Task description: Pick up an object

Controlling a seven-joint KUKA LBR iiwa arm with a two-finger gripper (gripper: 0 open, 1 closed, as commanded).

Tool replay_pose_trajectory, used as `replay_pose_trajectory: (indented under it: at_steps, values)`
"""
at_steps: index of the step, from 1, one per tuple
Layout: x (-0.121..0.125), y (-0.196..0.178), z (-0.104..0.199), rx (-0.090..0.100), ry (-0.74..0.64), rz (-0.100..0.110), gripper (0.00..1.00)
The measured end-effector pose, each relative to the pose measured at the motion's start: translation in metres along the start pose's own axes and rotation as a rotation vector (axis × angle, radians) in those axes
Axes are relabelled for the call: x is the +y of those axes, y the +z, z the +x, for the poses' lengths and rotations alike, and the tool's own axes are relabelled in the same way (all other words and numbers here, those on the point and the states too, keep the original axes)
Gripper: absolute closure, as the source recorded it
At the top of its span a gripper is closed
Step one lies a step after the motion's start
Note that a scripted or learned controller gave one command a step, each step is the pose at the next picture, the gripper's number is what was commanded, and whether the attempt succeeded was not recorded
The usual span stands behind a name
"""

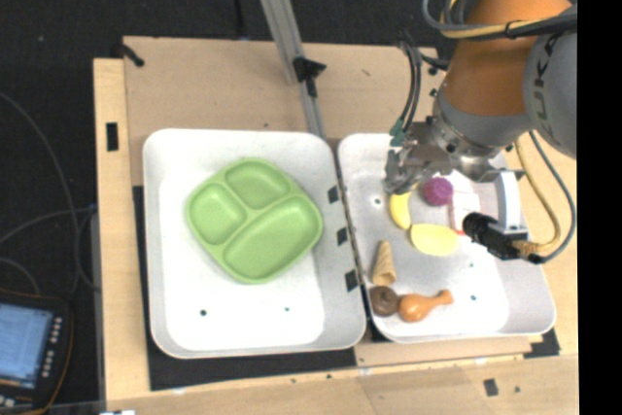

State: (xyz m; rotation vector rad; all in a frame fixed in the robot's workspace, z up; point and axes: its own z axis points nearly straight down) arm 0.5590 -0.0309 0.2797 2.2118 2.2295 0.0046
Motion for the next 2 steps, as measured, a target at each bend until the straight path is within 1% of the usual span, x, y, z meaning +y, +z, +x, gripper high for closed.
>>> replay_pose_trajectory:
  at_steps: [1,2]
  values:
    - [0.004,0.0,0.056,0.0,0.0,0.001,1.0]
    - [0.0,0.004,0.114,0.0,-0.001,0.004,1.0]
